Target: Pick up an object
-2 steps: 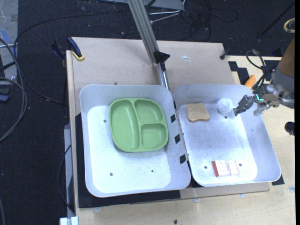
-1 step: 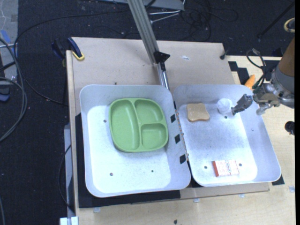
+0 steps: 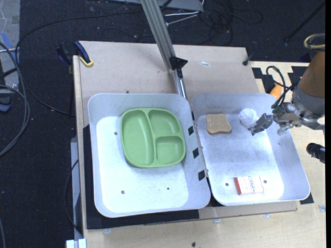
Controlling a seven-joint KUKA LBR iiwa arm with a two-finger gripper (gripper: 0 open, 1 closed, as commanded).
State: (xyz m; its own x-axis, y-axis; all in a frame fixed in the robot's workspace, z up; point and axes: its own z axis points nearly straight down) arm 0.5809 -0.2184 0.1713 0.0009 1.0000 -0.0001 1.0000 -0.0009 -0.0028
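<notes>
I reach in from the right, my grey arm [image 3: 314, 87] coming over the right edge of the right bin [image 3: 289, 154]. My gripper [image 3: 269, 122] hangs above the far right part of that bin, turned toward the left. My two fingers [image 3: 260, 124] are spread apart, one dark tip pointing left and the other nearer the bin's right edge, and there is nothing between them.

Just left of my fingertip sits a small white object [image 3: 247, 116], near the bin's far side; I can't tell whether I touch it. It is too blurred for me to say what it is. Further left, in the far left part of the same bin, lies a slice of bread [image 3: 218, 123], flat on the floor and well clear of me. Near the near edge of this bin lies a small box [image 3: 250, 185], white with red, flat and well apart from both the bread and my gripper.

The left bin [image 3: 103, 190] touches the right one along its side. In its far half lies a green plate [image 3: 153, 137] with three compartments, one long one on the left and two smaller on the right.

Both bins rest on a wooden bench [image 3: 129, 66]. A metal pole [image 3: 158, 25] slants down from the far side to the gap between the bins.
</notes>
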